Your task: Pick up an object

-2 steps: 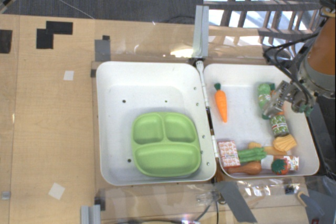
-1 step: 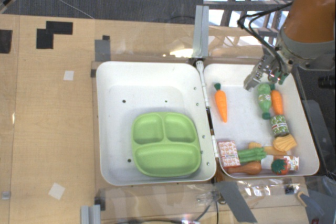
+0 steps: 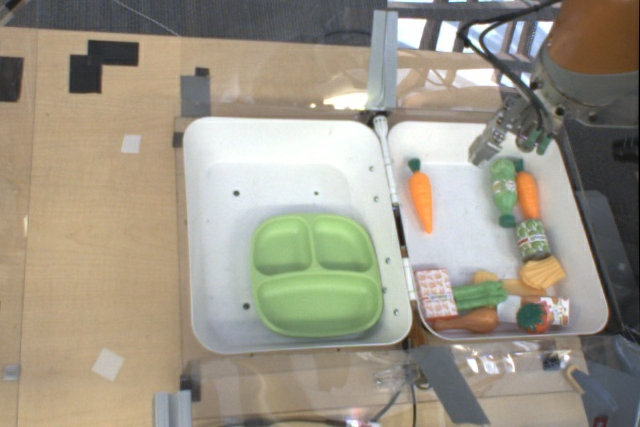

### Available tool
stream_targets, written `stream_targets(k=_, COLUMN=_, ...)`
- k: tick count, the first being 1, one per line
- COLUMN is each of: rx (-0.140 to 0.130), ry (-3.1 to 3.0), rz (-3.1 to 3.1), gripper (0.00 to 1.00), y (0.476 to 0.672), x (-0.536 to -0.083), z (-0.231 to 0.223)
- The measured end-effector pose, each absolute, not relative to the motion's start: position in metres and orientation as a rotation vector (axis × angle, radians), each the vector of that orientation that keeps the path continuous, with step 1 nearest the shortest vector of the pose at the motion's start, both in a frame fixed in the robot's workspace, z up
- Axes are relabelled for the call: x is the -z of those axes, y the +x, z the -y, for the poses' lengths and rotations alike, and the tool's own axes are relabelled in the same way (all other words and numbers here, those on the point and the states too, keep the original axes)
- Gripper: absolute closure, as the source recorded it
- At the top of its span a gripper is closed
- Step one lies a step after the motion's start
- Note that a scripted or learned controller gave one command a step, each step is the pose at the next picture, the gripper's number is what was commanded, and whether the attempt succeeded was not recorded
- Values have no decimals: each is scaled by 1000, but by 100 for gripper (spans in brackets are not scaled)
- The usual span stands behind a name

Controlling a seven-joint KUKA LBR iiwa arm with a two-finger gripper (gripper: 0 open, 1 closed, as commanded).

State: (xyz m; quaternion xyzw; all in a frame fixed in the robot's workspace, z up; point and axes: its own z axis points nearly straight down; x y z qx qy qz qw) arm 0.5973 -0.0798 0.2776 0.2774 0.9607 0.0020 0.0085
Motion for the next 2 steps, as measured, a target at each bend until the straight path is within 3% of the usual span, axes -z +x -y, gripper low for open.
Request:
stream_targets(k=1, rx=-6, ry=1106, rz=-2931, gripper=100, y=648, x=-292, z=45)
stream_targets(k=2, rx=-3, ry=1018, rz=-2960, gripper=100, y=663, x=-327, z=66)
